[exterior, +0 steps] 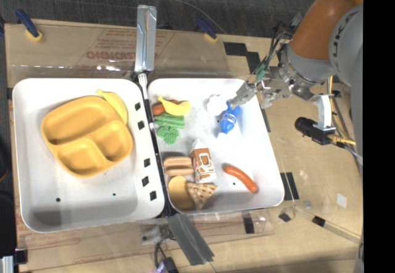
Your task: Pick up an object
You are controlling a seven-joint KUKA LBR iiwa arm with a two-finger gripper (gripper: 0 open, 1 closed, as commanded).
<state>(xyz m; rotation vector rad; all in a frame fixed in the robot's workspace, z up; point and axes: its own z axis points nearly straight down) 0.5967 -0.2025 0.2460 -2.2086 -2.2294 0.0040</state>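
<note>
1. The gripper (242, 96) hangs over the far right part of the right bin (262, 142), its arm (321, 31) reaching in from the right.
2. A blue bottle (228, 120) sits right at the fingertips, tilted, its top toward the gripper; I cannot tell whether the fingers are clamped on it or merely touching it.
3. A small white object (213, 104) lies just left of the bottle's top.
4. Along the right bin's left side lie a yellow banana (175, 105), a green toy (169, 126) and a hot dog bun (178, 164).
5. Nearer the front are a small carton (203, 165), a waffle piece (199, 192) and a red sausage (241, 178).
6. The left bin (37, 204) holds a yellow divided plate (86, 136) with a second banana (115, 103) at its far edge.
</note>
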